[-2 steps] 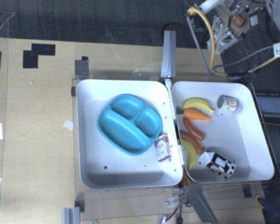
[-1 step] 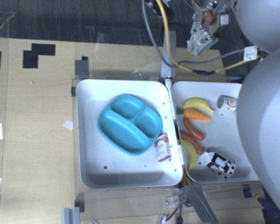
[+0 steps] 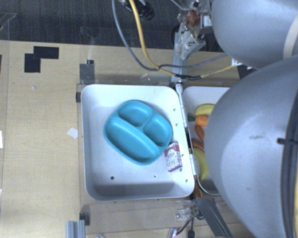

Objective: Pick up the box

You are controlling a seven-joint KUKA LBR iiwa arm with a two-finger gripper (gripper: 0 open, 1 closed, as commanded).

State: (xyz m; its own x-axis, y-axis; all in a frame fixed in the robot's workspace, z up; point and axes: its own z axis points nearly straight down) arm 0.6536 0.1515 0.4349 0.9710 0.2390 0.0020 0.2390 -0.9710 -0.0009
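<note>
The box (image 3: 173,157) is a small red-and-white carton. It lies flat in the left bin (image 3: 94,133) near that bin's right wall, touching the lower right edge of a blue plate. My gripper (image 3: 188,39) hangs high beyond the far rims of the bins, over the seam between them and well away from the box. It shows as a pale metal shape under cables. The grey arm bulks large over the right side and hides most of the right bin (image 3: 208,94).
A blue divided plate (image 3: 138,131) lies tilted in the middle of the left bin. Yellow (image 3: 204,109) and orange (image 3: 201,122) items peek out at the right bin's left side. Yellow and grey cables (image 3: 139,38) loop over the bench behind the bins.
</note>
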